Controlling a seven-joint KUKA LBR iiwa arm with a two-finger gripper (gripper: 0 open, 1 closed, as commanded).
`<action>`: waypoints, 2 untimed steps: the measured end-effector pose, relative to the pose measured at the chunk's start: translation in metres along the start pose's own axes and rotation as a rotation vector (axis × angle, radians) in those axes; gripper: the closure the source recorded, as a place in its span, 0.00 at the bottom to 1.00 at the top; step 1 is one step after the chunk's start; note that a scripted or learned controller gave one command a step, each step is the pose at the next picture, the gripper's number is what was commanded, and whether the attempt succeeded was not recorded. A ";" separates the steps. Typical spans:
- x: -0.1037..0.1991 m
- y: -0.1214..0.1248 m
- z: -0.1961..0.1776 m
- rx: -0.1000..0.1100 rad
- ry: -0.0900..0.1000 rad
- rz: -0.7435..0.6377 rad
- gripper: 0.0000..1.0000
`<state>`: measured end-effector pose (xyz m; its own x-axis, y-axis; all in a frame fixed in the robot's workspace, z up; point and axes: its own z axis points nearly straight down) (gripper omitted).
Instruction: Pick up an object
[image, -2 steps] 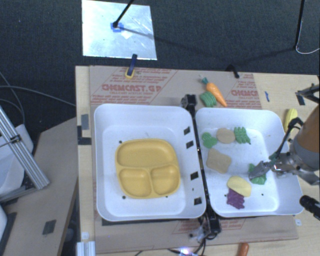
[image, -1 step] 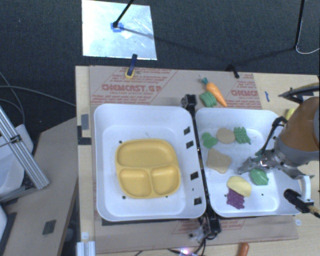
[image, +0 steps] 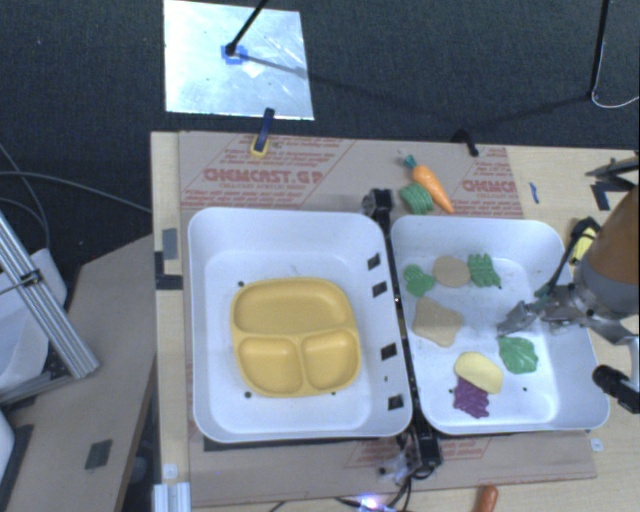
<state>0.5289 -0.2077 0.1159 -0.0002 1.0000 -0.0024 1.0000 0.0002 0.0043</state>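
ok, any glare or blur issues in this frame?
Camera view: strong glare on the reflective sheet at the top; white bins bright but not clipped; the hand is soft, fingers unreadable; yellow divided tray and food toys are adequately sharp.

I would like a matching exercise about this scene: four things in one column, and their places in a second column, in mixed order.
Things:
1. yellow divided plate
2. carrot
3. purple piece
4. pincer

Places:
A. on the cardboard, beyond the bins
B. in the left bin
C. over the right bin, above a green leaf
D. in the right bin, near its front edge, beside the yellow piece

Pairs: 1-B, 2-A, 3-D, 4-C
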 end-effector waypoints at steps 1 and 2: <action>0.020 -0.045 0.024 0.007 0.005 0.000 0.00; 0.000 -0.042 -0.007 0.000 0.000 0.000 0.00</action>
<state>0.4873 -0.2076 0.1228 0.0001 1.0000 -0.0025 1.0000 -0.0001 0.0042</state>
